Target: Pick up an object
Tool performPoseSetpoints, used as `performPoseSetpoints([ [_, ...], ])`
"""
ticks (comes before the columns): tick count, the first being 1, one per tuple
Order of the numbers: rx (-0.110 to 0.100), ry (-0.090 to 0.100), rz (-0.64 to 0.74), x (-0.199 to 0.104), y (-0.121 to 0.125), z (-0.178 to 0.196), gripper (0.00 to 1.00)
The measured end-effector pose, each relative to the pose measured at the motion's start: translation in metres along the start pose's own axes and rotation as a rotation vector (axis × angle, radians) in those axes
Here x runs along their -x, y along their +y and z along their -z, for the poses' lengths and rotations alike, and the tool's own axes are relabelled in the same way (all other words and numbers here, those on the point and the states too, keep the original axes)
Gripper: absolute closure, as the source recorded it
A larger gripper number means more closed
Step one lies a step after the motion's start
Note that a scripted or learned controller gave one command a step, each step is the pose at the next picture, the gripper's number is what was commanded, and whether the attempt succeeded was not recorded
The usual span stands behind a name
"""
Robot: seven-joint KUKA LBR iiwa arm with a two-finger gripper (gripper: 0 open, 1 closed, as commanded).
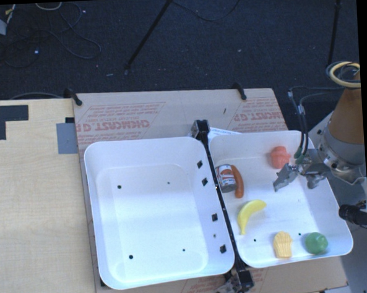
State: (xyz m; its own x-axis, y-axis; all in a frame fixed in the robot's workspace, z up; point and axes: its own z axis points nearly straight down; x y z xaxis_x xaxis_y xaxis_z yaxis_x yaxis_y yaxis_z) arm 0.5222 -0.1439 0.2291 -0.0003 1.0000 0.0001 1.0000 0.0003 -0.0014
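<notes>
1. White plastic is what you see most of: two shallow bins side by side on cardboard, the left bin (150,213) and the right bin (326,196), which holds all the loose things.
2. In the right bin, your candidates lie apart from one another. The yellow banana (249,214) sits near the middle, its long axis slanting from lower left to upper right, with the upper end toward the gripper.
3. The small can (226,178) lies close to the divider, with an orange-red sausage-shaped piece (238,181) touching its right side, long axis running up and down the view.
4. A reddish-orange lump (279,157) sits toward the far side of the bin; a pale yellow ridged piece (282,244) and a green round thing (315,243) lie near the front edge, just beside each other.
5. The gripper (286,178) hangs over the right half of the right bin, below the reddish lump and right of the banana. Its fingers look spread, with nothing between them.
6. The arm (346,120) is cut off at the right edge, and the gripper's dark parts blur together, so fine detail there is hard to make out.
</notes>
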Motion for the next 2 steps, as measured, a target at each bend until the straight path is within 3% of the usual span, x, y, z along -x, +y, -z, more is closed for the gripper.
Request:
performPoseSetpoints([
  [1, 0.003, 0.000, 0.001, -0.022, 0.056, -0.147, 0.00],
  [2, -0.001, 0.002, -0.003, -0.056, 0.000, -0.141, 0.00],
])
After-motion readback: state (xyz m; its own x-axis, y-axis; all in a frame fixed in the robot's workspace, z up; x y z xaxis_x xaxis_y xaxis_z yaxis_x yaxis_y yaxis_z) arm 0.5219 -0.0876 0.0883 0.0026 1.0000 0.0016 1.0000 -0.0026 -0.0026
